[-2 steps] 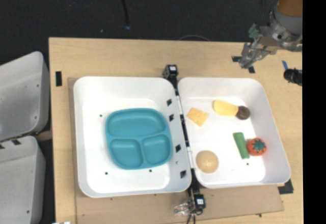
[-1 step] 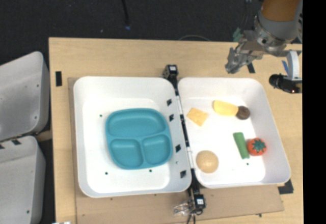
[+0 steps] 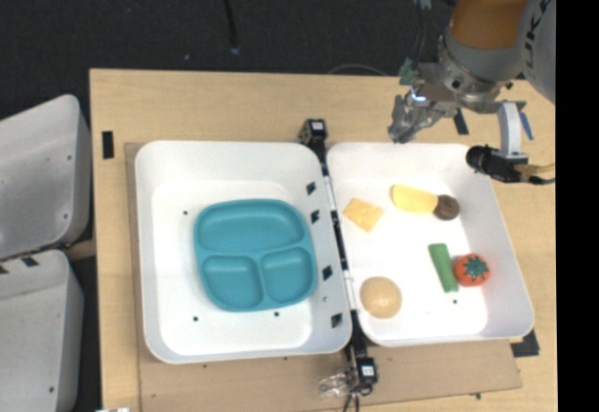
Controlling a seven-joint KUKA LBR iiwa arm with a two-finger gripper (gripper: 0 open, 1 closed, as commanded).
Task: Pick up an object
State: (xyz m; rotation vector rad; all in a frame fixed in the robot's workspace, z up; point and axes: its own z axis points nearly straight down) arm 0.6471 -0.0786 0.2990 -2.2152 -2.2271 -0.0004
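Five small play-food pieces lie apart in the right white bin (image 3: 505, 307).
A yellow wedge (image 3: 363, 213), a yellow banana with a brown tip (image 3: 421, 200), a green stick (image 3: 443, 267), a red tomato (image 3: 472, 270) just beside it, and a tan round bun (image 3: 381, 296).

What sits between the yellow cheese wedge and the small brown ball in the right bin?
In the camera view, a yellow banana-like piece lies between the cheese wedge and the brown ball, its right end touching the ball.

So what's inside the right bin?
The right bin holds a cheese wedge, banana, green stick, tomato and tan round piece. Nothing covers them.
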